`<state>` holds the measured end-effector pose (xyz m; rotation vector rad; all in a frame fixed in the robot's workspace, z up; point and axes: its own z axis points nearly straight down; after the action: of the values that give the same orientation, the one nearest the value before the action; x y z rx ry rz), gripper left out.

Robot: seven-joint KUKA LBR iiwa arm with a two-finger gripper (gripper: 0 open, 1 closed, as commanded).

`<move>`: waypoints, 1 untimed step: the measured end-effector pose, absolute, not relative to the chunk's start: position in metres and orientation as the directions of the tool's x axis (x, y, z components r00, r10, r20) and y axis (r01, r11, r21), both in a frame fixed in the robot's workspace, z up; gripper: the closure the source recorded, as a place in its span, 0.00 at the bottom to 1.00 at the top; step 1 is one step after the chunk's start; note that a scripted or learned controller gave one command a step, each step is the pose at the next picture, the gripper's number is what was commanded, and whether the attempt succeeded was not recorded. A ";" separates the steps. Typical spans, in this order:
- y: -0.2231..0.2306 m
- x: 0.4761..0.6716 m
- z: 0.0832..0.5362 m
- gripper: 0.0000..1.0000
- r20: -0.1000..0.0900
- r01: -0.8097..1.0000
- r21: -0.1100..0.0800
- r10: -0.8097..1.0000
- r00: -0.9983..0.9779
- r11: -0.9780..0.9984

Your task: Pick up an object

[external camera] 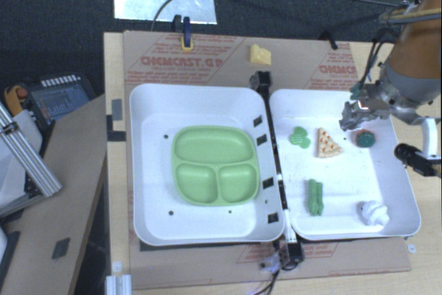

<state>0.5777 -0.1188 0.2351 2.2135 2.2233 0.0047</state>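
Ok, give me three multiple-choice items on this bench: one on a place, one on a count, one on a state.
1. Where is the green tray?
A. left bin
B. right bin
C. outside the bins

2. How many small things lie in the right bin?
A. two
B. five
C. eight

3. How does the pizza slice rest?
A. gripped in the end effector
B. flat on the bin floor
C. on the tray

Answers: 1 A, it sits inside the left bin. 2 B, five lie apart there. 3 B, it lies beside the end effector, apart from it.
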 end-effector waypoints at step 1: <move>-0.068 0.577 0.244 1.00 0.002 1.000 0.003 1.000 -0.009 0.009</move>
<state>0.5774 -0.0684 0.2436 2.2103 2.2310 0.0051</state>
